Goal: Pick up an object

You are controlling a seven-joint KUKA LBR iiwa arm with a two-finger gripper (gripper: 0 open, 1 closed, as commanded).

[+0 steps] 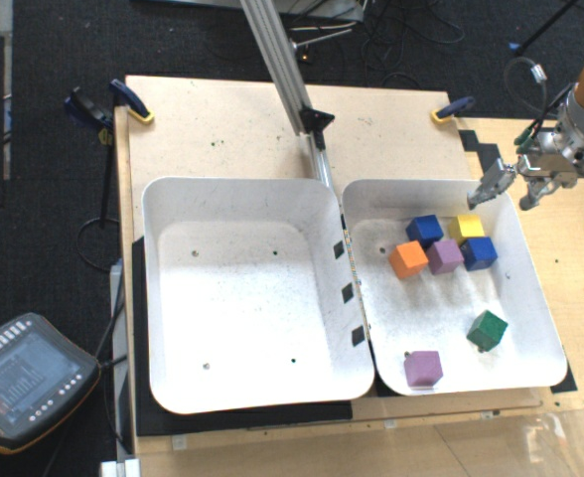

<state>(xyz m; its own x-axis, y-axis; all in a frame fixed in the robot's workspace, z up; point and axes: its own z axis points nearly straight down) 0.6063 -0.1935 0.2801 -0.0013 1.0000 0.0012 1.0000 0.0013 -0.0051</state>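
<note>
Several small cubes lie in the right bin (pixel 530 266). A blue cube (pixel 424 230), a yellow cube (pixel 467 228), an orange cube (pixel 407 258), a purple cube (pixel 444 255) and another blue cube (pixel 480 252) cluster near the bin's far side. A green cube (pixel 488 330) and a second purple cube (pixel 423 368) sit apart toward the front. My gripper (pixel 509 189) hangs open above the bin's far right rim, just right of the yellow cube, with nothing between its fingers.
The left bin (pixel 173 266) sits beside the right one on the wooden bench (pixel 232 127). A slanted metal pole (pixel 277 53) rises behind the bins. Clamps (pixel 131 102) (pixel 451 109) hold the bench's far corners. A teach pendant (pixel 24 381) lies at the lower left.
</note>
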